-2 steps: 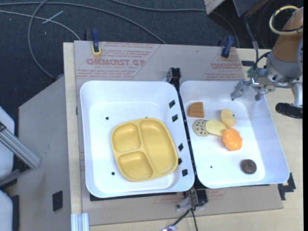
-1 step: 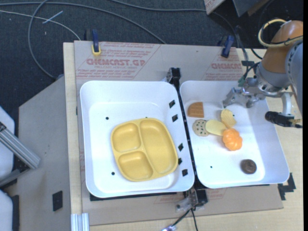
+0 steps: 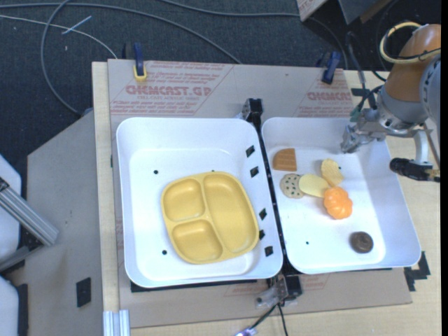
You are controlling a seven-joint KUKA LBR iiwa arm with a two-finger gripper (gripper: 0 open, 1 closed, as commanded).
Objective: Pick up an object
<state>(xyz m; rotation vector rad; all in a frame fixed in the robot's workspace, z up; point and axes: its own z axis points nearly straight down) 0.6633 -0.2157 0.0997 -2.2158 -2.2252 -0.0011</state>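
The right bin point(image 3: 392, 215) holds several small toy foods: a tan toast-like piece point(image 3: 284, 159), a round speckled cookie point(image 3: 291, 185), two pale yellow pieces point(image 3: 313, 185) point(image 3: 332, 171), an orange fruit point(image 3: 338, 203) and a brown disc point(image 3: 362, 241). My gripper point(image 3: 352, 140) hangs over the bin's far right corner, up and to the right of the yellow pieces, apart from all of them. Nothing shows between its fingers.
The left bin point(image 3: 133, 187) carries a yellow three-compartment plate point(image 3: 208, 216). A black divider with clips point(image 3: 264, 187) runs between the bins. Blue clamps point(image 3: 139, 63) point(image 3: 330, 66) hold the cardboard base at the back. Cables lie on the dark floor behind.
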